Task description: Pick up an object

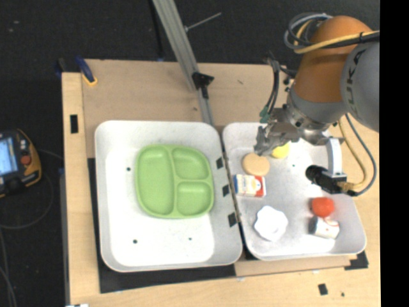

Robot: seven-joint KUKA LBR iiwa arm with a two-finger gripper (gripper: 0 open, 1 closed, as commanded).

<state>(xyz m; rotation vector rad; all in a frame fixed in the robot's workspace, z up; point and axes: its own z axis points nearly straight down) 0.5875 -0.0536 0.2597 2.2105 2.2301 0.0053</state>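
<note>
the gripper [270,142] hung low over the far left part of the right bin [291,197], the grey arm with its orange band reaching in from the right. whether its grip was spread or closed could not be made out from above, and nothing could be seen held in it. a small yellow object [281,150] lay just beside the gripper's tip, partly hidden by it, and a round tan object [257,165] sat just in front of it, near the bin's left wall. a small white carton with red and blue print [249,185] rested touching or nearly touching the tan object on its near side. closer to the camera lay a crumpled white object [271,223]. toward the bin's right side were a red ball [323,206] and, just beside it, a small white and red object [324,228]. the left bin [118,235] held a green divided plate [174,181] lying flat near its middle, well apart from the gripper. both bins sat side by side on the pale wooden bench [147,88].
</note>
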